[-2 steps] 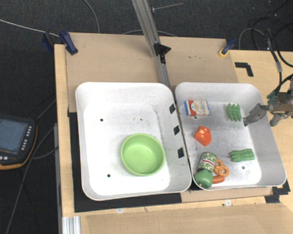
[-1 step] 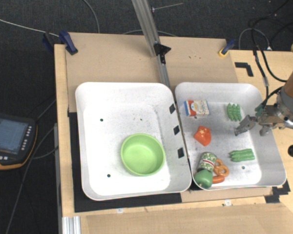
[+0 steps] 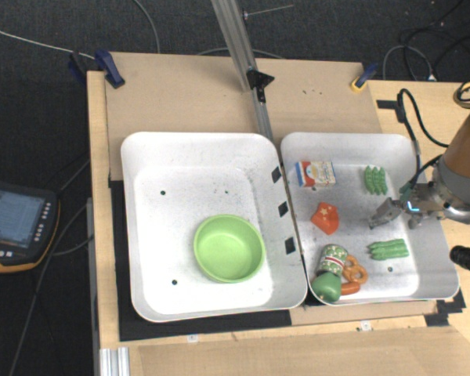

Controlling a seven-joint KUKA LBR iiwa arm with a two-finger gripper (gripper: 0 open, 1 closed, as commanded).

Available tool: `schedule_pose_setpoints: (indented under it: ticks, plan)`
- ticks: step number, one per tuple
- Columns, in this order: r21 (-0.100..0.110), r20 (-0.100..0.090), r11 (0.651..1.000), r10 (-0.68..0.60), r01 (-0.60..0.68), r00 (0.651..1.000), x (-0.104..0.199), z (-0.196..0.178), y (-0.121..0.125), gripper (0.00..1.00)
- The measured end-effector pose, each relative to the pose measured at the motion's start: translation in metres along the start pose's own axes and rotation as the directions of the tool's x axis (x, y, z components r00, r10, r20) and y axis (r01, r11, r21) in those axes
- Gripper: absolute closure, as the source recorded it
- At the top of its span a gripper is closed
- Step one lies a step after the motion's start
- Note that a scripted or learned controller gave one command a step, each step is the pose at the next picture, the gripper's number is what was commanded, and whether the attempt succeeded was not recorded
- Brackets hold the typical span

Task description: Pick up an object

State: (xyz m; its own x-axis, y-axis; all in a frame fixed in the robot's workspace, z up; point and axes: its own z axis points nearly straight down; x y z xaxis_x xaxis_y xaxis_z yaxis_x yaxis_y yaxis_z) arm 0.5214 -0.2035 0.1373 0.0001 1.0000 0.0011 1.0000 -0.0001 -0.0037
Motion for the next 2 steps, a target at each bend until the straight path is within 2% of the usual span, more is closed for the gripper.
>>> schedule_pose_setpoints:
  ticks: [1, 2]
  plan:
    - [0.000, 0.000, 1.000, 0.000, 0.000, 1.000, 0.000, 0.044, -0.001, 0.00]
    - [-0.005, 0.001, 1.000, -0.001, 0.001, 1.000, 0.000, 0.031, 0.001, 1.00]
